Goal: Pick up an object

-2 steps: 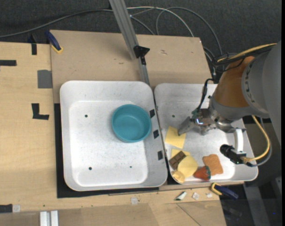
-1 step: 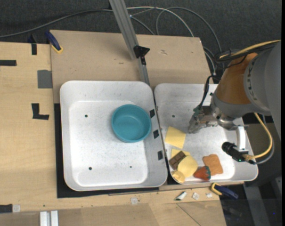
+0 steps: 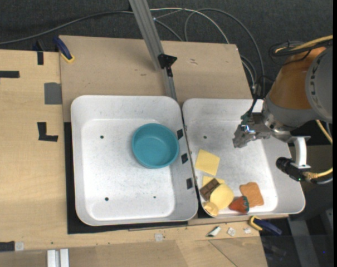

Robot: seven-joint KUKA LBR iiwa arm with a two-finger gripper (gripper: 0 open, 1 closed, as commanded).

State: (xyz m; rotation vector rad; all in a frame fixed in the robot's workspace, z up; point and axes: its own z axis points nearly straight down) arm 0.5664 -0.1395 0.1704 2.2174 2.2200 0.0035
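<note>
My gripper (image 3: 242, 136) hangs over the right bin (image 3: 226, 113), near its right-hand side, above bare bin floor. Nothing shows between its fingers. Below and left of it lies a pale yellow square slab (image 3: 207, 162). Further toward the front of that bin sit a dark brown block (image 3: 208, 188), a yellow lump (image 3: 220, 196), an orange toast-like piece (image 3: 252, 193) and a small red item (image 3: 239, 205). A teal bowl (image 3: 154, 144) rests in the left bin (image 3: 101, 121), upright.
A slanted grey pole (image 3: 151, 35) runs from the top toward the seam between the bins. Cables loop across the bench behind the right bin. The grey arm with its orange band (image 3: 296, 88) fills the right side.
</note>
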